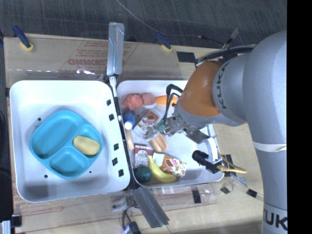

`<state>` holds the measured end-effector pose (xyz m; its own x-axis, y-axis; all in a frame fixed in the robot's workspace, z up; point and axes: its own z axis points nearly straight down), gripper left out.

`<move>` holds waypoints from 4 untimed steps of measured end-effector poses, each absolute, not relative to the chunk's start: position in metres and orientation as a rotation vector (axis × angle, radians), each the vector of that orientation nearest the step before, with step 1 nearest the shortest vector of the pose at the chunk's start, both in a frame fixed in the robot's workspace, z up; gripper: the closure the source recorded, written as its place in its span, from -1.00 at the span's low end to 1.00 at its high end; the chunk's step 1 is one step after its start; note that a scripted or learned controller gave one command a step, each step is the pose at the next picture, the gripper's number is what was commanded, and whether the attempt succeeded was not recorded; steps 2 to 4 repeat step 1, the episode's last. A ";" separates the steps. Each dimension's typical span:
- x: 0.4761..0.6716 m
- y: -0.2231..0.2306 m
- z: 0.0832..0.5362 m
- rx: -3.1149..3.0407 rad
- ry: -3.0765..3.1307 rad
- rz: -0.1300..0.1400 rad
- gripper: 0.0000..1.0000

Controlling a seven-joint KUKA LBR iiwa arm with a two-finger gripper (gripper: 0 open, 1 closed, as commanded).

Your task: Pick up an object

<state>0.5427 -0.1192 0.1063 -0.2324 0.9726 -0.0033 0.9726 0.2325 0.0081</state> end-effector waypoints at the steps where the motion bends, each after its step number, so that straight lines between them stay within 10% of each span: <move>1: 0.527 -0.115 0.218 1.898 2.496 0.005 1.00; 4: 0.527 -0.115 0.218 1.898 2.496 0.005 1.00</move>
